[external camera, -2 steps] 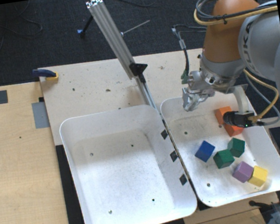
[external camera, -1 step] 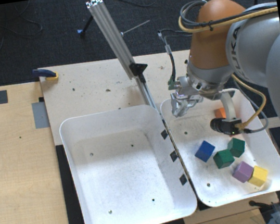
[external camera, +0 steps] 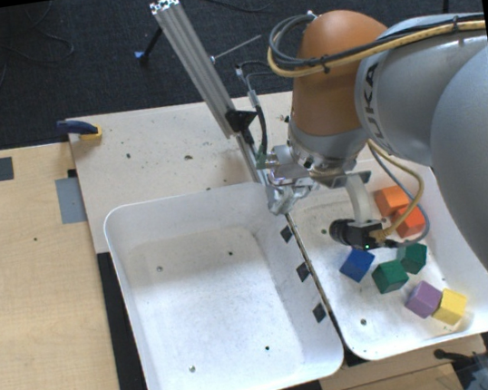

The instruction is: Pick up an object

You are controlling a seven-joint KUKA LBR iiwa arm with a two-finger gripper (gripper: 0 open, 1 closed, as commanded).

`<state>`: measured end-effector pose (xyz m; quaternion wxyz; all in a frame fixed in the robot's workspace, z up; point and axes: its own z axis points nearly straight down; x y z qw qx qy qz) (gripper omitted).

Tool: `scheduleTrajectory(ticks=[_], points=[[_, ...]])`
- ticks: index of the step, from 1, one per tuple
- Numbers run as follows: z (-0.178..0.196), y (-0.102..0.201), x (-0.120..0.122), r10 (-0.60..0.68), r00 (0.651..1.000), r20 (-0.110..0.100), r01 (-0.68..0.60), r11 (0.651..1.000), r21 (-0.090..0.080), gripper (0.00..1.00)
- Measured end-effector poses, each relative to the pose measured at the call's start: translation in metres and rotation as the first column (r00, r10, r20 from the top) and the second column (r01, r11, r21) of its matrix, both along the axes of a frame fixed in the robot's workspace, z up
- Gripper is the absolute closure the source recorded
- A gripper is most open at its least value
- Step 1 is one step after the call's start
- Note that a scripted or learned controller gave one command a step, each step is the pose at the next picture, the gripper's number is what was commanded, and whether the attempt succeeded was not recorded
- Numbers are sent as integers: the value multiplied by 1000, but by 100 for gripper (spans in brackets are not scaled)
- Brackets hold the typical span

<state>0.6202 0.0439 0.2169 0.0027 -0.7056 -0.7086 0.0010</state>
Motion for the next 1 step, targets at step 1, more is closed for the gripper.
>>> scheduleTrajectory(ticks=[1], points=[[20, 43, -14, 0, 1000, 3, 0, 1000, -1, 100]])
